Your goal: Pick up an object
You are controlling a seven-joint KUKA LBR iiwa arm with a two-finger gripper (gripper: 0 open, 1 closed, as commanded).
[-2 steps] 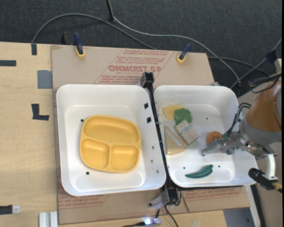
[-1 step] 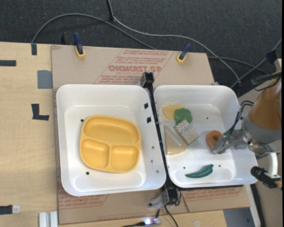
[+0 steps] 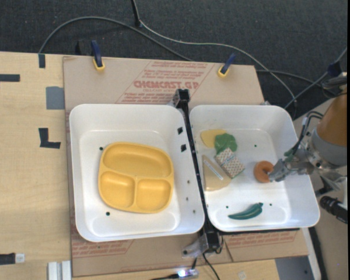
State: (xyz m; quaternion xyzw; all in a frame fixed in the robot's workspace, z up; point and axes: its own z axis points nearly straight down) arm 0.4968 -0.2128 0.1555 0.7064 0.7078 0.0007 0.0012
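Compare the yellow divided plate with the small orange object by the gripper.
The yellow divided plate is large and flat with three compartments; the orange object is small and round. The plate lies alone in the left bin; the orange object sits in the right bin among other items. The gripper is right beside the orange object and far from the plate. Both rest on a white bin floor.

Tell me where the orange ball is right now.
The orange ball sits in the right bin, toward its right side, right against the gripper. The green pepper lies below it in the camera view.
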